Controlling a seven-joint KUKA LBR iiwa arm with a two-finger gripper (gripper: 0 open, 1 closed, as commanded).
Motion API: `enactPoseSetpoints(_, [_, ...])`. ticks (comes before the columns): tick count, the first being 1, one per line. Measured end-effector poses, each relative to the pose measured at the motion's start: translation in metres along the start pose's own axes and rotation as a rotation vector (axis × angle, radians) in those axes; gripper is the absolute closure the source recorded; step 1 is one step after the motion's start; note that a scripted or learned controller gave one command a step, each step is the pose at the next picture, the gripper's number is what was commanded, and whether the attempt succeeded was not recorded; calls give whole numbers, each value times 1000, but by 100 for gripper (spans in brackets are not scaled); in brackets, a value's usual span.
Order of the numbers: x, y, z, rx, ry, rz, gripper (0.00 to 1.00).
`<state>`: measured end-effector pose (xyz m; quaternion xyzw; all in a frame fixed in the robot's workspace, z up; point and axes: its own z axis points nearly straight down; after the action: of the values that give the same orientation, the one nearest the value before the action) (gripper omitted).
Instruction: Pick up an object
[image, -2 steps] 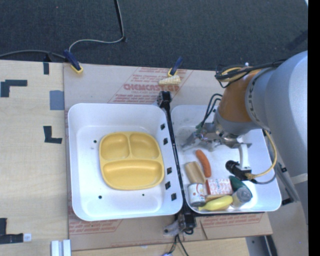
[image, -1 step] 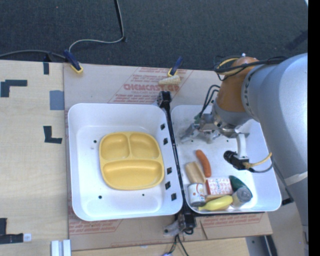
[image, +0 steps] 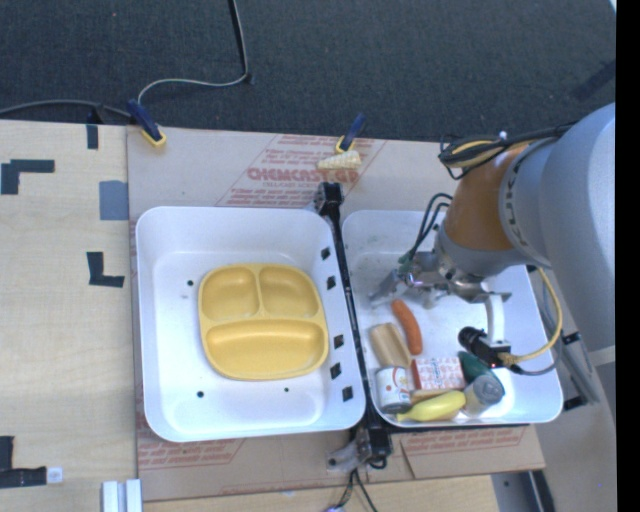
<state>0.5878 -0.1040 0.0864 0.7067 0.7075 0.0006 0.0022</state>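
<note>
Background: dark grey carpet beyond the far edge of the bench (image: 60, 300), with a black cable (image: 238, 50) trailing across it.
Bench surface: pale wood at left bearing black tape marks; a brown cardboard sheet (image: 280, 170) with red print lies under both bins, held at its far edge by two blue-and-yellow clamps (image: 146, 121).
Left bin: shallow white plastic bin (image: 160, 330) holding a yellow three-compartment plate (image: 263, 321) near its centre.
Right bin: shallow white plastic bin (image: 370, 235) containing the loose objects, all gathered in its near half.
Arm: grey arm with orange band (image: 480, 205) entering from the right, reaching down over the far half of the right bin.
Gripper: metal two-finger gripper (image: 400, 284) low over the bin floor; whether its fingers are apart or together cannot be told.
Task object: orange-red toy sausage (image: 406, 325) lying on the bin floor just near-side of the gripper, close to it but not between its fingers.
Neighbours: tan bread-roll toy (image: 389, 345) just beside the sausage on its left; red-and-white carton (image: 425, 374), yellow banana toy (image: 437, 406) and grey-green cylinder (image: 487, 389) nearer the front wall.
</note>
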Motion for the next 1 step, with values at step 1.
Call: enactPoseSetpoints(1, [0, 0, -10, -1, -1, 0, 100])
